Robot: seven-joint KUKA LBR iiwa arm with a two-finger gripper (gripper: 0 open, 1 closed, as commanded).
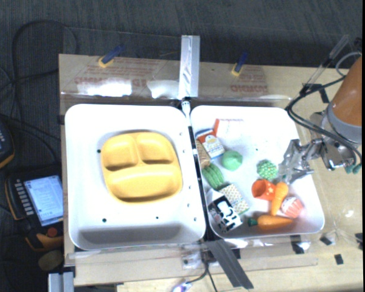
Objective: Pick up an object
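Landmark: the right bin (304, 163). Nearest the camera, along its front wall, a black-and-white patterned box (224, 213) sits in the front-left corner, with a checkered block (234, 197) just behind it. An orange carrot (274, 222) lies along the front wall toward the right corner, and a red-and-white item (291, 207) touches it from behind. Further in, an orange cup (263, 190) and a second orange piece (279, 193) sit side by side (touching, as far as it shows). A dark green striped vegetable (213, 175) lies by the bin's left wall. Behind those, a green studded ball (266, 169) and a plain green ball (232, 160) sit mid-bin. A small carton (212, 145) is toward the back-left corner. The gripper (292, 166) hangs over the bin's right side, just beside the studded ball; can't tell how far its fingers are spread, nothing seen between them. Left of the right bin, the left bin (79, 163) holds a yellow divided tray (142, 165). Both rest on the desk (280, 78).
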